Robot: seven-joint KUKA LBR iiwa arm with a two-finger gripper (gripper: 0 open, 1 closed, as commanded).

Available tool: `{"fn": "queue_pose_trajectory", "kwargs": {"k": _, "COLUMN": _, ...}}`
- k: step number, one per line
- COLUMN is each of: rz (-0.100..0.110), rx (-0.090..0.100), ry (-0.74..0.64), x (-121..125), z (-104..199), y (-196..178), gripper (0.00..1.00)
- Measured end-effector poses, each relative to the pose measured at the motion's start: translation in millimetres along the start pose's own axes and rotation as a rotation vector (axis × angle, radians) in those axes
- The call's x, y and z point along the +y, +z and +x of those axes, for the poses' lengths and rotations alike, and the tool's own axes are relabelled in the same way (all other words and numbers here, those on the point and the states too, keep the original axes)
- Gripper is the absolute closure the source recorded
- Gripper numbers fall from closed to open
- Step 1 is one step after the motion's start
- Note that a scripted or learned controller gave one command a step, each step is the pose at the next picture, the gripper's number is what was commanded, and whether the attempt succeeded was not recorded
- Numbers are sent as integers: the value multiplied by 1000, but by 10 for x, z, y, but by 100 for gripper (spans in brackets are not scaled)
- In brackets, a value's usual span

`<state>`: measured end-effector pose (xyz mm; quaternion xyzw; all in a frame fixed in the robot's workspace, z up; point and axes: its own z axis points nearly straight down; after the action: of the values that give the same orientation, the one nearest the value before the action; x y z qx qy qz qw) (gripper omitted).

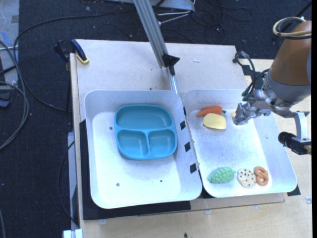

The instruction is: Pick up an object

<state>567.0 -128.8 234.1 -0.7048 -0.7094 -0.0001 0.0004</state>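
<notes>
Pincer (241, 116) hovers over the right bin (277, 148), at 3 o'clock of the yellow object (215, 121); its state cannot be told. Nothing lifted; grasp and lift remain.

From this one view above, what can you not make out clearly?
- hand: small and blurred; finger state cannot be judged.
- Whether it touches the yellow piece: unclear.
- orange piece: lower part hidden by the yellow piece.
- arm: cut off by the right edge.
</notes>
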Motion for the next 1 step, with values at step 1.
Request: {"fn": "queue_pose_trajectory", "kwargs": {"k": 1, "rz": -2, "rx": 0, "ry": -1, "x": 66, "z": 588, "y": -71, "gripper": 100}}
